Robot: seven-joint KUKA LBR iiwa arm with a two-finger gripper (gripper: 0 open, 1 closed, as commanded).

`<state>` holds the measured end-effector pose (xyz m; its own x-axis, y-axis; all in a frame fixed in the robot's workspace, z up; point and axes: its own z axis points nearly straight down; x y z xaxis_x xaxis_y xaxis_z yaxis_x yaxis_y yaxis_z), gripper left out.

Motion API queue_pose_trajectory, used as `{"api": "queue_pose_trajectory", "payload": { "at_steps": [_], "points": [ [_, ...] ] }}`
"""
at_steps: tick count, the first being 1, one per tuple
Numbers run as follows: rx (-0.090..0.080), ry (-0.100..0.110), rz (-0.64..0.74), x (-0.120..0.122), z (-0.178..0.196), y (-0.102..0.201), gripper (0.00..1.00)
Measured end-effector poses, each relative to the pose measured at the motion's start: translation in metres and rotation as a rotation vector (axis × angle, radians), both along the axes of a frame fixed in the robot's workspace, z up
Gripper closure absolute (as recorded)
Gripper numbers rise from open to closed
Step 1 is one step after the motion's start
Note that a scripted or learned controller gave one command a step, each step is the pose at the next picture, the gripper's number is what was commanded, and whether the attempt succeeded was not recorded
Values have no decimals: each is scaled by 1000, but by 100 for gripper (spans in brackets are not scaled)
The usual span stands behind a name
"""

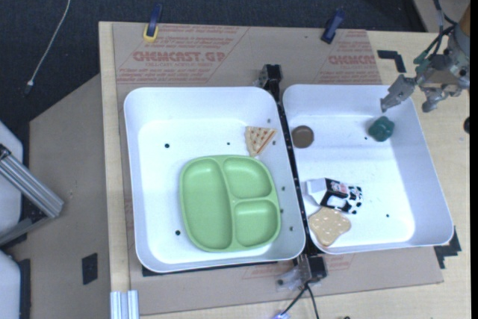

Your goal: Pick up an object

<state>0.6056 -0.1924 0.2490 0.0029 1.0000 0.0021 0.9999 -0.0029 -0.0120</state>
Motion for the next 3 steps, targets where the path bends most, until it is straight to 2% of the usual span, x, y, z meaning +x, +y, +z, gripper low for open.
{"api": "queue_pose_trajectory", "payload": {
  "at_steps": [1,3],
  "points": [
    [-3,-13,3,3,8,1,0],
    [0,-5,2,-12,-89,-11,0]
  ]
}}
